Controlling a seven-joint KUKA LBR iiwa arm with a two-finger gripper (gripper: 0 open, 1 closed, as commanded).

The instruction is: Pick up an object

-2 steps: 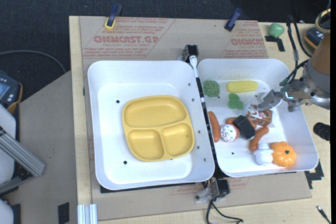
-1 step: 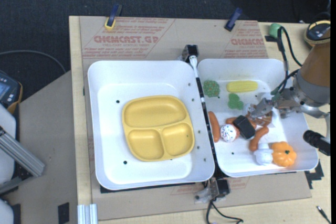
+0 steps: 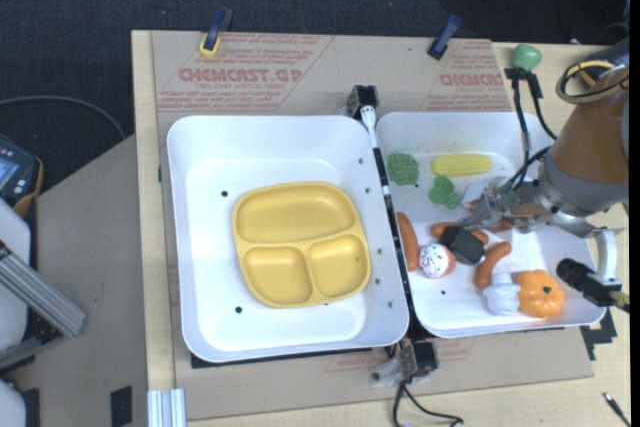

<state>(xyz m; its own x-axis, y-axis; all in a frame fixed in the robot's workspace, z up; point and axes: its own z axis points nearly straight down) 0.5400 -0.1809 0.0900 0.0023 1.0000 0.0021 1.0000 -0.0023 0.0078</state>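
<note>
The end effector (image 3: 478, 215) hangs low inside the right bin (image 3: 500, 320), among the toy foods; whether it is apart or together cannot be told. Taking that bin as landmark: to its left sits the left bin (image 3: 200, 245), touching it, with a yellow divided plate (image 3: 298, 243) in it. Inside the right bin, a sausage (image 3: 408, 240) lies along its left wall, broccoli (image 3: 403, 168) at its upper left, a corn cob (image 3: 461, 164) near its far wall, a white ball (image 3: 436, 260) left of centre, and an orange pumpkin (image 3: 541, 295) at its near right corner. Both bins rest on the counter (image 3: 150, 215).
</note>
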